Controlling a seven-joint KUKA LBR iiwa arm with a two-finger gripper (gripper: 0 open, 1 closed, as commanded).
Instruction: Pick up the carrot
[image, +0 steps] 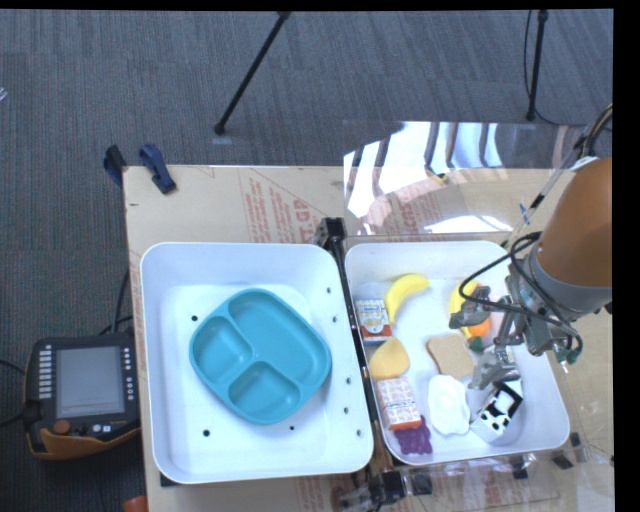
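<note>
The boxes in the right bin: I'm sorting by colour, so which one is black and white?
The black-and-white box near the bin's lower right corner, just below the gripper. The other two, an orange-red carton and a small box, lie along the left wall.

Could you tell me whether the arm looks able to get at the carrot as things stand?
Probably yes. The claw hangs right over the carrot in the right bin, and nothing lies on top of it. The bread and banana sit close by but beside it.
</note>
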